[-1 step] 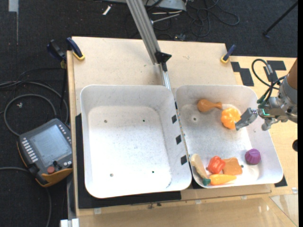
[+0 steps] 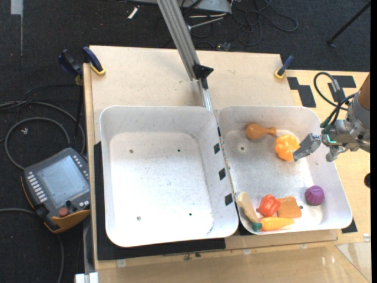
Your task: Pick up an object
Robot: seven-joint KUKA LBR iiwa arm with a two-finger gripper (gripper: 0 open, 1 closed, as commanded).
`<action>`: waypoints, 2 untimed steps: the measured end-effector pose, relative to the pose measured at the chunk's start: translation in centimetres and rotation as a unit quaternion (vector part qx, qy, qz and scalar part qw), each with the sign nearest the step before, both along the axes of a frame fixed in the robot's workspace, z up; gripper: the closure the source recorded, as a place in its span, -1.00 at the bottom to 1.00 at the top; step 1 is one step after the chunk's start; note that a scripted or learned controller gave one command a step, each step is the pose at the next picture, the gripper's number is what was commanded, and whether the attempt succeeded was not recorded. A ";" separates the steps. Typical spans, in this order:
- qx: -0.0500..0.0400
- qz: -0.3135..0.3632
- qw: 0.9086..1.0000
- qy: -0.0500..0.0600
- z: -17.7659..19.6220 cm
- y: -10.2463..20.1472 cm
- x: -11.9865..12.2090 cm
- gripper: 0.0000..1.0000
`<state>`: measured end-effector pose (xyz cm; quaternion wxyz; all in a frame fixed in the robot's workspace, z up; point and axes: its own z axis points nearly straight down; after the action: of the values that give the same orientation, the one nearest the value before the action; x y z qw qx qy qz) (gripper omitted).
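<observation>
We see several small toy foods in the right bin (image 2: 235,175), any of which could be the thing to lift. Nearest the pincer (image 2: 323,146) is a yellow-orange pepper (image 2: 286,146), rounded and glossy, lying in the upper middle of that bin. Just to its left is a brown drumstick-shaped piece (image 2: 257,131) with a pale handle pointing toward the pepper. Along the bin's near edge we find a cluster: a red pepper (image 2: 268,205), an orange-brown block (image 2: 289,207) touching it, an orange carrot (image 2: 275,223) lying flat below them, and a pale cream stick (image 2: 248,206) at a slant to their left. A purple round piece (image 2: 314,195) sits apart, near the right wall.

The pincer reaches in from the right, over the bin's right rim. One grey finger (image 2: 306,147) points down-left with its tip just beside the yellow-orange pepper; whether it touches, we cannot tell. A second finger sits farther right, well apart from the first, so the pincer looks spread wide, and nothing lies between the fingers.

The left bin (image 2: 106,158) sits beside the right one on the pale surface (image 2: 147,75).
</observation>
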<state>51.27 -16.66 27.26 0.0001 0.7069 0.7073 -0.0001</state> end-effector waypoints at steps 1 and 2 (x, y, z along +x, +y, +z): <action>0.001 -0.001 1.000 0.003 -5.7 0.4 -0.9 -1.00; 0.001 -0.001 1.000 0.004 -12.1 0.5 -1.1 -1.00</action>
<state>50.22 -16.12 15.15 -0.0033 0.7075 0.7067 -0.0018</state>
